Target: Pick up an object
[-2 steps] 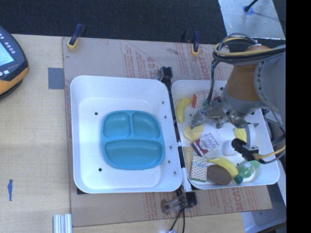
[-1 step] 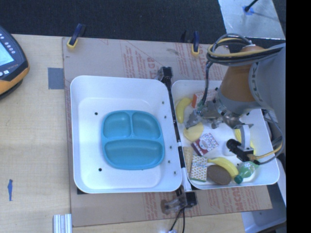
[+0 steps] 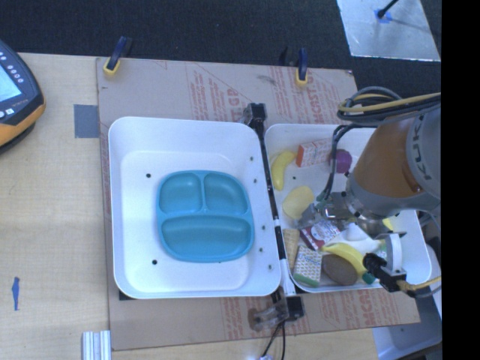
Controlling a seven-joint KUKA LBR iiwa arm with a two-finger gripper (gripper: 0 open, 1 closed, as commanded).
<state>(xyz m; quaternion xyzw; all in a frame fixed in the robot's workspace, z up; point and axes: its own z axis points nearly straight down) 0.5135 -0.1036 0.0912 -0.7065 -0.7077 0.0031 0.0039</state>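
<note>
The gripper point(image 3: 330, 220) hangs low over the middle of the right bin point(image 3: 420, 272), under the grey arm point(image 3: 394, 167) with its orange band; whether it is released or clenched cannot be told, since the wrist hides it from above. Right around it lies a heap of small things. A red and white packet point(image 3: 324, 233) sits just beneath and touching the wrist's shadow. A yellow banana point(image 3: 346, 254) lies just toward the bin's near edge from there, with a brown round lump point(image 3: 339, 271) against it and a speckled card point(image 3: 307, 265) beside that, close to the near left corner. A pale yellow lump point(image 3: 298, 199) rests just left of the gripper, near the bin's left wall. Another yellow piece point(image 3: 279, 169) lies toward the far left corner, an orange and white box point(image 3: 311, 154) by the far edge, and a purple thing point(image 3: 343, 159) next to it.

The left bin point(image 3: 127, 201) holds a blue divided plate point(image 3: 205, 216) in its middle. Both bins sit on a brown board point(image 3: 210, 88) clamped to a wooden bench point(image 3: 45, 238); dark floor lies beyond.
</note>
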